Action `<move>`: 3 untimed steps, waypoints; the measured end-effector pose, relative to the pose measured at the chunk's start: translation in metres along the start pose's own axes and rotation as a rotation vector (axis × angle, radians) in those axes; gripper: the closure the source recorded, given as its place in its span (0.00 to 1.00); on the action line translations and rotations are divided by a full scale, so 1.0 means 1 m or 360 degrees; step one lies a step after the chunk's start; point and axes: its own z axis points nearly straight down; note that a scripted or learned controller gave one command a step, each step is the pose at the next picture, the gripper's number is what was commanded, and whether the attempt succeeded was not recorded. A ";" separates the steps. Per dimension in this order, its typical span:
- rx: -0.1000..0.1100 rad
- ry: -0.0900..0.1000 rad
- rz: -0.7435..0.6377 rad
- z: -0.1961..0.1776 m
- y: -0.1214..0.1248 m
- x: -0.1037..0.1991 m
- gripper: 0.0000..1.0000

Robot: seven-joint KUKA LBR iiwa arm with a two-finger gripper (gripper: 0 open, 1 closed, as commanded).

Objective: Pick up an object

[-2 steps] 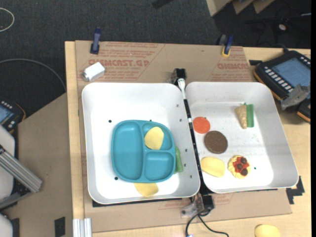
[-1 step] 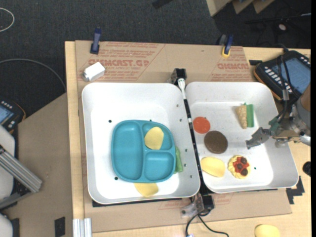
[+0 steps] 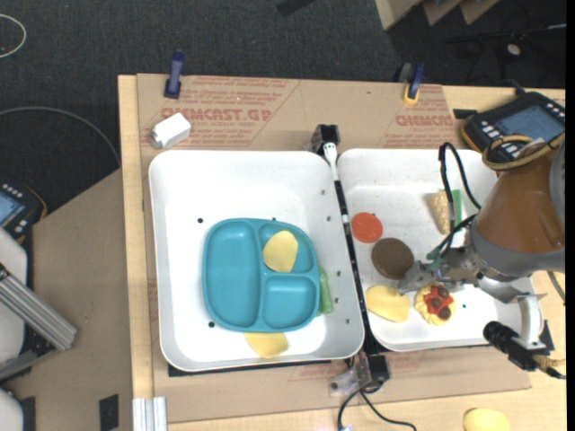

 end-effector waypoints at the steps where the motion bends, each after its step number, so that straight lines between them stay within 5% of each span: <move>1: -0.0030 -0.0010 -0.0003 0.020 0.094 0.010 0.00; 3: -0.0031 -0.0010 0.0008 0.018 0.079 0.030 0.00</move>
